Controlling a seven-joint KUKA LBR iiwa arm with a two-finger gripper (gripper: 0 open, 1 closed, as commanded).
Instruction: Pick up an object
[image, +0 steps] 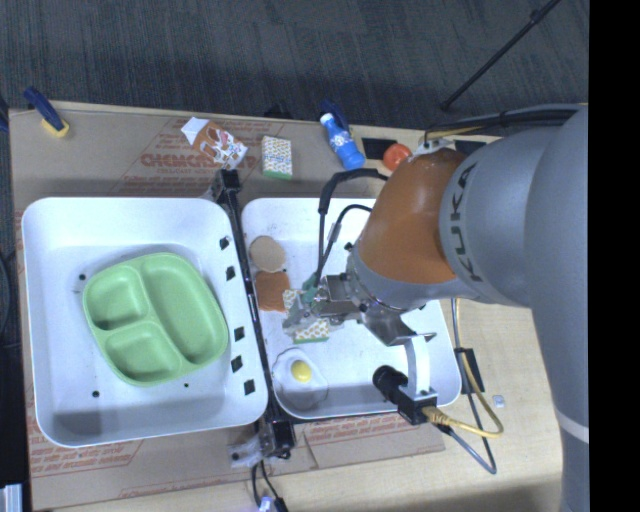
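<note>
1. Across the right side of your view, the grey arm (520, 220) sweeps in, its orange band (415, 220) hanging over the right bin (350, 400); it covers much of that bin's far half.
2. Your left bin (50, 300) sits beside it, the two touching along a black divider with clips; it carries a green sectioned plate (152, 315), lying flat, slightly turned.
3. Down under the wrist, the gripper (318, 312) is low in the right bin, near its left wall; you've got a small patterned packet (310, 328) right at its tip, but whether it's clamped between the jaws or merely lying beneath them, you cannot tell from this angle; open or closed, it's not readable.
4. Just left of the gripper, a brown flat piece (272, 290) lies against the bin's left side; a tan round piece (267, 252) sits just beyond it, touching or nearly so.
5. Nearer you, at the bin's front left corner, a white round item with a yellow centre (300, 373) rests on the floor, well clear of the gripper.
6. Behind the bins, on the cardboard, you'll spot a blue bottle (342, 140), a small green-patterned box (277, 157) and a crumpled wrapper (215, 145).
</note>
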